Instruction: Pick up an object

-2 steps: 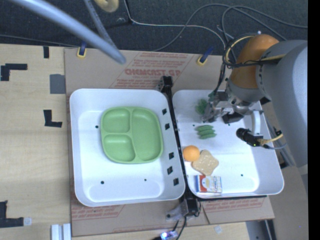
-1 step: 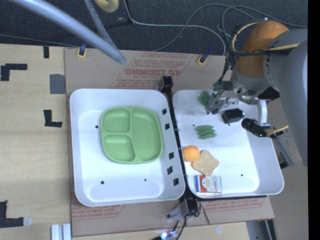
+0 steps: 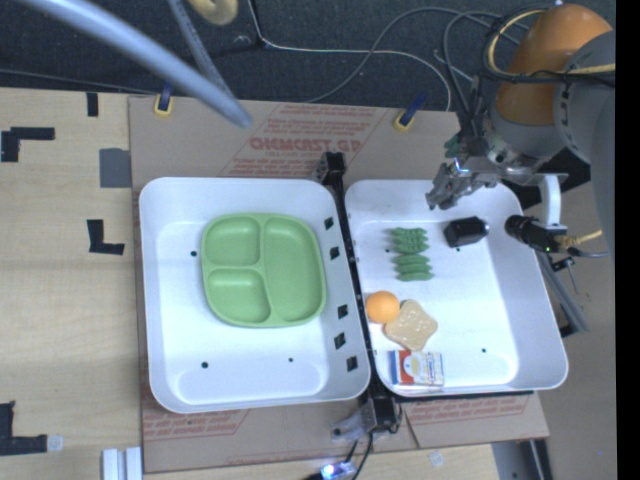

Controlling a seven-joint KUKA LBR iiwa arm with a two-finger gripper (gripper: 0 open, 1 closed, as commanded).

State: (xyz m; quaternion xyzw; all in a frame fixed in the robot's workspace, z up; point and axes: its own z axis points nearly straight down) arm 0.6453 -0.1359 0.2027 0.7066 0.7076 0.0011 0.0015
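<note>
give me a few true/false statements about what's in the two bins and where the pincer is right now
1. The green divided plate lies in the left bin. True.
2. The orange ball sits inside the green divided plate. False: it lies in the right bin, touching the tan bread piece.
3. The pincer is above the far part of the right bin. True.
4. The pincer holds the green pea pods. False: they lie on the bin floor, apart from it.
5. The small carton lies near the right bin's near edge. True.
6. The black object lies in the left bin. False: it is in the right bin, close to the pincer.
</note>
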